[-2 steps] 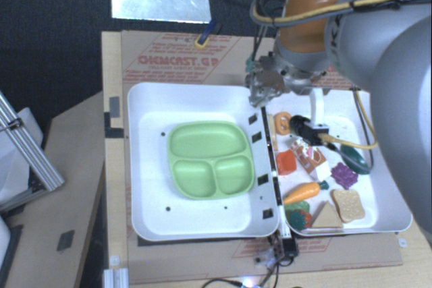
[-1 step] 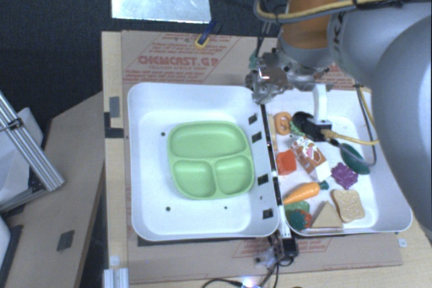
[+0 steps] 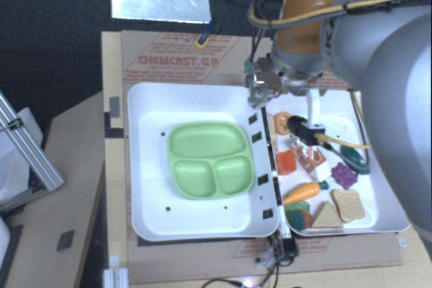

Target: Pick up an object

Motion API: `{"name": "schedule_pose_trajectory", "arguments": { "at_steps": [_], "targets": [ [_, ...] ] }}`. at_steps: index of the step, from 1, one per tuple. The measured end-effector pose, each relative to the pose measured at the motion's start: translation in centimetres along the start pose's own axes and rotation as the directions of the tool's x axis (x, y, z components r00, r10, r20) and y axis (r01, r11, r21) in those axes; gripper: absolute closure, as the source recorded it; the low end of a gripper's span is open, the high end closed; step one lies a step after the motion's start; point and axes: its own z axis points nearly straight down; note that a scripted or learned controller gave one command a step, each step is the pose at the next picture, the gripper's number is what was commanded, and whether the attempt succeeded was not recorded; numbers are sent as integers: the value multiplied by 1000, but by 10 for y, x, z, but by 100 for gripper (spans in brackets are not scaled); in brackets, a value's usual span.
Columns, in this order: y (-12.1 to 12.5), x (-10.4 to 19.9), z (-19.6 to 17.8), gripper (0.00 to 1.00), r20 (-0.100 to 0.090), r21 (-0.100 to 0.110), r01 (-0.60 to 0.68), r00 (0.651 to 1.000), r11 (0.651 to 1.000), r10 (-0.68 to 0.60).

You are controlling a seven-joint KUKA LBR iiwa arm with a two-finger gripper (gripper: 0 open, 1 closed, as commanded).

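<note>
Toward the near side of the right white bin [image 3: 388, 216], a small orange plastic carrot [image 3: 301, 192] lies with its long axis roughly across the bin, among other toy foods: a red block [image 3: 286, 162], a purple grape cluster [image 3: 344, 175] and a tan bread slice [image 3: 348, 205]. It sits well nearer the camera than the gripper [image 3: 260, 94], which hangs over the bins' shared wall at the far end. Whether the gripper is apart or together I cannot tell; the grey arm [image 3: 385, 44] hides much of it.

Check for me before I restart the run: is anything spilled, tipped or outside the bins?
Nothing stands out. The green divided plate lies flat in the left bin; the toy foods, carrot and bread slice included, all lie in the right bin.
</note>
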Motion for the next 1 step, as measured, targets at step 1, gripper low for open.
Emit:
{"name": "schedule_pose_trajectory", "arguments": {
  "at_steps": [1],
  "targets": [
    [4, -7, -9, 100, 0, -2, -4, 1000, 1000, 4]
  ]
}}
